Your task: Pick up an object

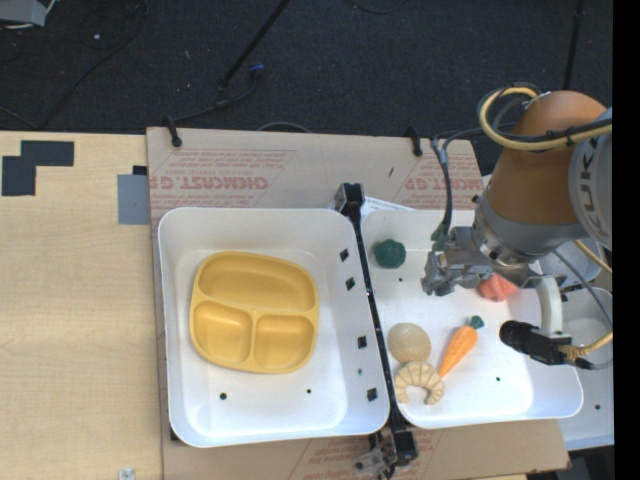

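Pale wood counter [70,308], dark floor beyond. Left bin [180,368]: yellow tray [254,310]. Right bin [500,393]: carrot [458,349], croissant [420,381], green piece [390,253]. Gripper [447,273] low; fingers' state unclear.

Bench [70,318] bearing two white bins [250,423]

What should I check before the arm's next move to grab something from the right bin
1. Targets present in right bin: green ball, carrot, round tan piece, croissant, pink piece: ok.
2. Claw positioned over right bin: ok.
3. Claw holding an object: cannot tell.
4. Pink piece fully exposed: not ok, partly hidden behind the wrist.
5. Carrot free of neighbours: not ok, its tip meets the croissant.
6. Yellow tray out of the way in left bin: ok.
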Tool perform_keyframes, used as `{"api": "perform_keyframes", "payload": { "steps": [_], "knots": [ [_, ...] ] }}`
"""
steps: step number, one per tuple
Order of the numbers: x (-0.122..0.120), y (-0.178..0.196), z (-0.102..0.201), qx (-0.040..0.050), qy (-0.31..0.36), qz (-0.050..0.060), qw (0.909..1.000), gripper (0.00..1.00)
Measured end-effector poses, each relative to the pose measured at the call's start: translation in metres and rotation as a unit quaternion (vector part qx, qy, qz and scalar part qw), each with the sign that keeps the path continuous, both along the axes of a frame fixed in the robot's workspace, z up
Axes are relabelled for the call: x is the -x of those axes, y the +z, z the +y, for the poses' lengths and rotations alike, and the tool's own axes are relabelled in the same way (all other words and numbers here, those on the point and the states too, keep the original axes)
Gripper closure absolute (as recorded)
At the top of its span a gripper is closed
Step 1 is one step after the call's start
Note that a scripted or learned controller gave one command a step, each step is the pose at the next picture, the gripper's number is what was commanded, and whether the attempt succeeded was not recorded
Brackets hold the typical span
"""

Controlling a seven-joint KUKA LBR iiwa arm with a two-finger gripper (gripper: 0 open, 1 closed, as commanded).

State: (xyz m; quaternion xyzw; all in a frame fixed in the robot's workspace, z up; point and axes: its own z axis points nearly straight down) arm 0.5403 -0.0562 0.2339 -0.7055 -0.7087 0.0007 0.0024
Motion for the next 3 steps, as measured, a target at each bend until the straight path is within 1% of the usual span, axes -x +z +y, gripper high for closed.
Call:
{"api": "perform_keyframes", "payload": {
  "steps": [1,2,3],
  "knots": [
    [0.000,0.007,0.055,0.0000,0.001,-0.001,1.0000,1.00],
    [0.005,-0.010,0.105,0.0004,0.000,0.001,1.0000,1.00],
    [0.001,-0.004,0.160,0.0012,0.000,-0.001,1.0000,1.00]
  ]
}}
